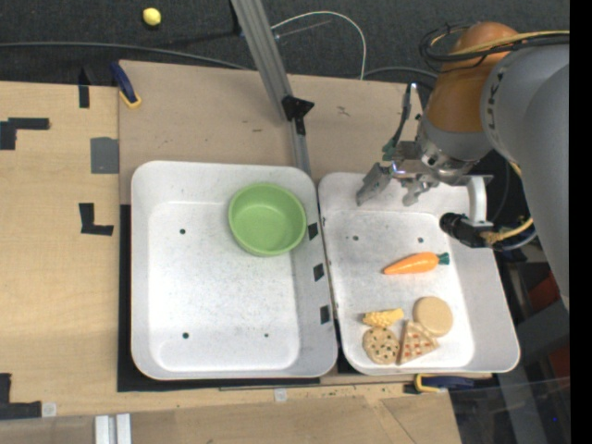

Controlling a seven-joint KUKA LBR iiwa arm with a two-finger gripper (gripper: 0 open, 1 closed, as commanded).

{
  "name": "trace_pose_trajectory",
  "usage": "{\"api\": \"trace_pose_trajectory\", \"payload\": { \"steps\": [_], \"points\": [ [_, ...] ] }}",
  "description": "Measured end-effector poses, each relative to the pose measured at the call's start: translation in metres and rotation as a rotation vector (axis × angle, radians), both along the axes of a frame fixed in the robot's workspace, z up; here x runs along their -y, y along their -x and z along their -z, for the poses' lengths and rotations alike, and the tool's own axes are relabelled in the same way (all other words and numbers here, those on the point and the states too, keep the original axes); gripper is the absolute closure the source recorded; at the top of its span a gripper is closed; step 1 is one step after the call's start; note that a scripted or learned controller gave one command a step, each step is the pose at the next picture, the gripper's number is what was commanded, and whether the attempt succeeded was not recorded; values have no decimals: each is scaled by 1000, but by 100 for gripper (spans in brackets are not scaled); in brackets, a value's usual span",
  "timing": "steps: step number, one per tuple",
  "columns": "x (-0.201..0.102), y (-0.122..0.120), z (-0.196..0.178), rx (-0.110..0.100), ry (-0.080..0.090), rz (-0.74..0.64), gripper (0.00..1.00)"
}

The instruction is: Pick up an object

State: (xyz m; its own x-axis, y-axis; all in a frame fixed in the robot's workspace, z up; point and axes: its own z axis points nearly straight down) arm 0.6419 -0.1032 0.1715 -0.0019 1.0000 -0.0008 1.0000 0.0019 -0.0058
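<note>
A: Any brand, label or writing you can read?

B: None that I can make out. The black marks on the wooden counter [55, 276] are plain tape shapes, not letters.

A: Then what could be picked up?

B: In the right bin [490, 336], a toy carrot [413, 264], orange with a small green top, lies on its side near the middle, its tip pointing left. Nearer the front edge sits a tight cluster: a round tan biscuit [433, 315], a small yellow corn piece [383, 318], a speckled round cookie [379, 345] and a pizza slice [417, 342] with red spots, the last two touching. The left bin [185, 340] holds a green bowl [267, 217], upright, in its far right corner.

A: And the pincer?

B: The pincer [396, 184] is over the far left corner of the right bin, well apart from the carrot and the cluster. Its two grey fingers are spread, with nothing between them.

A: Anything else around?

B: A grey metal pole [264, 44] slants down to the gap between the bins, and a small yellow ball [152, 16] lies on the dark floor beyond the counter.
</note>
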Motion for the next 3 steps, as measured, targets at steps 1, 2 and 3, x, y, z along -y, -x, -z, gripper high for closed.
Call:
{"api": "trace_pose_trajectory", "payload": {
  "steps": [1,2,3],
  "points": [
    [0,-1,44,-1,0,0,0],
    [0,-2,31,3,0,-2,100],
    [-2,4,-23,10,0,0,100]
  ]
}}
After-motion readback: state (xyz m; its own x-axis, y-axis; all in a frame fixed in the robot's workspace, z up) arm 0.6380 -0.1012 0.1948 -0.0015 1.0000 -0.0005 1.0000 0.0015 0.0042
